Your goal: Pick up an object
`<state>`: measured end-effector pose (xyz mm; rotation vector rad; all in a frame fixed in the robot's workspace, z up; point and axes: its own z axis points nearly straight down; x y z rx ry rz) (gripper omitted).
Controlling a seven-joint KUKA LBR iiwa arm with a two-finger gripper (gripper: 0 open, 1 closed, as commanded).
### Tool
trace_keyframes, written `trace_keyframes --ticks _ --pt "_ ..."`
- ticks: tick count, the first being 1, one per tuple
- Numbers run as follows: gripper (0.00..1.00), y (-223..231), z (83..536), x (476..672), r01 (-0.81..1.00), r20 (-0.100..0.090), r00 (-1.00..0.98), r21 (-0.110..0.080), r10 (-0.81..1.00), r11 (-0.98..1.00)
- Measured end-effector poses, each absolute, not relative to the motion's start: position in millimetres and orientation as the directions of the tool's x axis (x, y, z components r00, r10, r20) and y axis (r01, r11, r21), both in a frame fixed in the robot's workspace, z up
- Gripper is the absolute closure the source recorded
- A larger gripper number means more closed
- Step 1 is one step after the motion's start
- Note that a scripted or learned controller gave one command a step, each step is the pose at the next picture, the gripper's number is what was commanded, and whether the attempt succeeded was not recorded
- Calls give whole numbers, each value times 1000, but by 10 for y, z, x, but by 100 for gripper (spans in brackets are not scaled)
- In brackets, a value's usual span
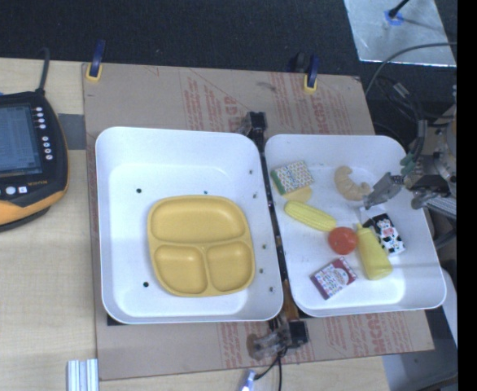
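Observation:
The right bin (417,296) holds several small items: a green-and-yellow box (292,176), a corn cob (308,216), a tan pastry piece (352,183), a red tomato (343,239), a yellow bottle (374,255), a black-and-white cow-patterned carton (387,233) and a red-patterned box (334,278). My gripper (382,189) reaches in from the right edge, over the bin's upper right part, just right of the pastry piece. Nothing shows between its fingers.
The left bin (116,218) holds a yellow three-compartment plate (201,243). A tablet controller with an orange case (15,157) lies on the bench at the far left. Clamps (311,72) pin the cardboard sheet under both bins.

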<state>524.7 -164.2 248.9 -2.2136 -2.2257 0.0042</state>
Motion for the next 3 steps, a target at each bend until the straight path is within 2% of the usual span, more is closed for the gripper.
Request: trace_keyframes --ticks 1,2,3 --pt "0 -1228 911 5136 1000 0 -6 -5 1000 6" --pt "100 -1238 1013 5134 1000 -2 -11 -7 1000 11" --pt "100 -576 1920 5509 1000 1 -5 -3 1000 5"
